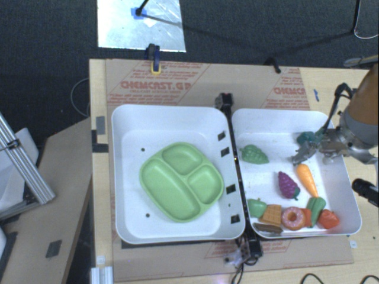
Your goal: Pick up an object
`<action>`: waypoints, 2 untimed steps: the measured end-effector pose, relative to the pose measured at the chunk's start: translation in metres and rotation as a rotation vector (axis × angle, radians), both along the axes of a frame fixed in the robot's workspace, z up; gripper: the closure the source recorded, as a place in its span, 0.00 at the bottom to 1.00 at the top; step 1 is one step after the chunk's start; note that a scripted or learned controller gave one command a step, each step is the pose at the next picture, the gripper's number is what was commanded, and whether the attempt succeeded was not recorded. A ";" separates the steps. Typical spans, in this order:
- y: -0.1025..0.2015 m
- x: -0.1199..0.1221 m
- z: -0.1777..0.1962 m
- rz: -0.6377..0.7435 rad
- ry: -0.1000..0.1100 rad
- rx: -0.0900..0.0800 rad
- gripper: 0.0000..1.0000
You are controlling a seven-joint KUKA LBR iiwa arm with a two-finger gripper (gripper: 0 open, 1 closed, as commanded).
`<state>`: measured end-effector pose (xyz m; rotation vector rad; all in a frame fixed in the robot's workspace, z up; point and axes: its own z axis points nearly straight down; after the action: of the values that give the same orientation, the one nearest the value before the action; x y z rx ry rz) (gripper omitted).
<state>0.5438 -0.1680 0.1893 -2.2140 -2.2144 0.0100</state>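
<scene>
Tool (303,152) first: mine hangs low over the upper right part of the right bin (266,123), reached in from the right, and whether it is spread or closed I cannot tell, nor can I see anything caught in it. I judge it sits there because the toys are all gathered in this bin, while the left bin (127,158) carries just a green divided plate (180,182). My likeliest target is the carrot (307,180), just below the tool tip. It lies flat, long axis running from upper left to lower right, though which end is the point I cannot make out. A grape bunch (288,185) lies just beside it, so I would close across the carrot's narrow width.
</scene>
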 end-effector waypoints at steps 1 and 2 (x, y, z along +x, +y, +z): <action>0.000 0.003 0.007 0.003 -0.013 -0.003 0.00; 0.002 -0.004 -0.037 0.001 -0.009 -0.002 0.00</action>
<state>0.5402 -0.1664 0.1521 -2.2181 -2.2212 0.0016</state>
